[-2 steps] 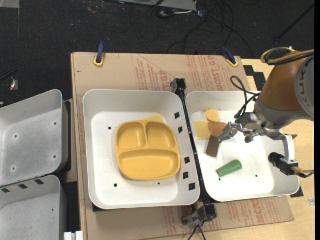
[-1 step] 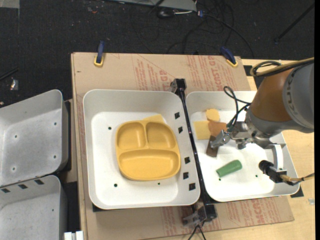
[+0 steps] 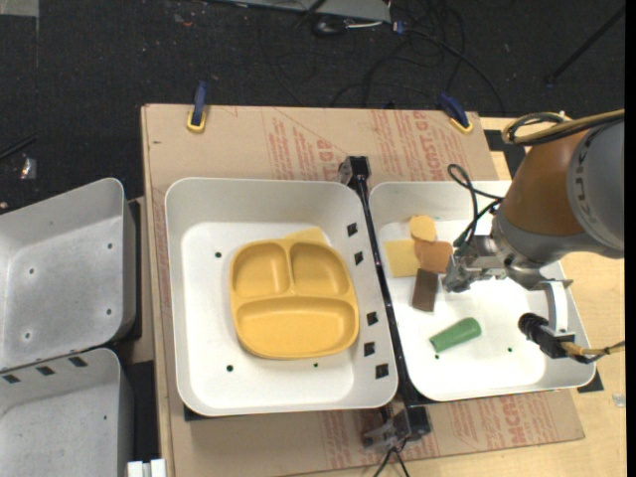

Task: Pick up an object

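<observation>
Nearest you in the right bin, the green cylinder lies on its side at about 6 o'clock from the bin's middle, apart from everything else and untouched; just beyond it, towards 9 o'clock, a dark brown block rests on the floor, and the gripper hangs just beside that block at its 2 o'clock, low over the bin; you cannot tell from this angle whether it is spread or closed, and nothing can be seen clamped in it, so count no object as picked; a pale yellow block sits at 10 o'clock from the brown one, with a reddish-brown piece touching its right side and an orange piece beyond that at 12 o'clock; all of these look to be lying on the bin floor; across the divider, at 9 o'clock from the arm, the left bin holds a yellow divided tray, well apart from the gripper; farthest off, two clamps pin the cardboard sheet; by my reading you are at the approach, with the brown cluster the likely target; the grasp and the lift are both left to do.
</observation>
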You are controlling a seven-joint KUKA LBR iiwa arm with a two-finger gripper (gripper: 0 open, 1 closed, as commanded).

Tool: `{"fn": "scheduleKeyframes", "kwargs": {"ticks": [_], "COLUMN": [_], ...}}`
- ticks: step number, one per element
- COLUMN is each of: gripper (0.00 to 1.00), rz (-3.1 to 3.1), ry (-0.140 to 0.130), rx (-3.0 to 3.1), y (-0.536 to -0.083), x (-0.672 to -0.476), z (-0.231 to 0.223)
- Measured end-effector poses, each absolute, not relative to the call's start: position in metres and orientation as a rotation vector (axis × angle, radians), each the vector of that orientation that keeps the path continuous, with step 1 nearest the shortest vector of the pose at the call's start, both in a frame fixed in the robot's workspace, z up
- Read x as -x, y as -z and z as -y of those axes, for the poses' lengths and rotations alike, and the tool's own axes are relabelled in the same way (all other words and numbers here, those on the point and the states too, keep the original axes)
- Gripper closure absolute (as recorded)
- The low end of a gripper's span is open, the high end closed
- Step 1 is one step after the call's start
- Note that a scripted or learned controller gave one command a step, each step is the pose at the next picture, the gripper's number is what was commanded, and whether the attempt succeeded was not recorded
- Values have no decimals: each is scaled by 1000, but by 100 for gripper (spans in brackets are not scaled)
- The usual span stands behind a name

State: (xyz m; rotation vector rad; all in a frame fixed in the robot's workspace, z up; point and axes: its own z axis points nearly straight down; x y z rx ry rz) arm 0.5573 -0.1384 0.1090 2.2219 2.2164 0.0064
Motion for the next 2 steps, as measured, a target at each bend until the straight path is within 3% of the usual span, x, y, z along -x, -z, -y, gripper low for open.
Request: {"fn": "scheduleKeyframes", "kwargs": {"ticks": [1,2], "gripper": [100,100], "rz": [-2220,-2222], "ry": [-3,-3], "rx": [-2217,-2216], "y": [-168,-217], "x": [-550,-561], "z": [137,137]}}
